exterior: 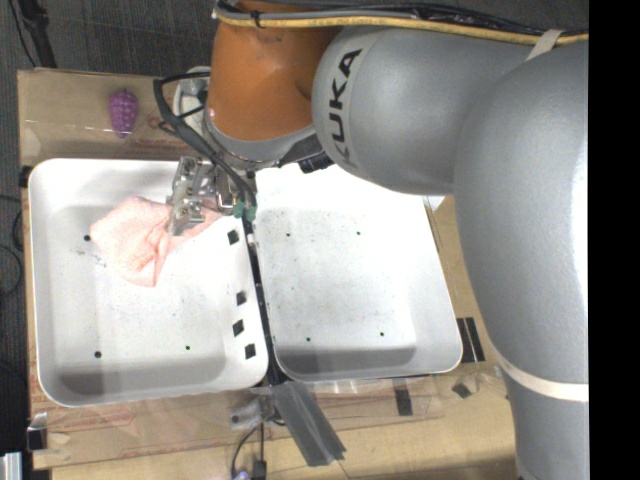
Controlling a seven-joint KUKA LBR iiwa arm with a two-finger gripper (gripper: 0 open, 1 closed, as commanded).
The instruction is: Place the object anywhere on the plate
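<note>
A crumpled pink cloth (135,238) lies in the upper part of the left white bin (120,353). My gripper (188,211) hangs over that bin's upper right area, at the cloth's right edge. Its fingers are shut on a pinched fold of the cloth, which rises in a ridge toward them. The rest of the cloth rests on the bin floor. The orange wrist band (262,63) and the grey arm (450,98) cover the top of the right bin.
A small purple grape-like object (123,111) sits on the bench above the left bin. The right white bin (350,278) lies beside the left one, divided from it by a rim with black markers (240,313). The arm's bulk fills the right side.
</note>
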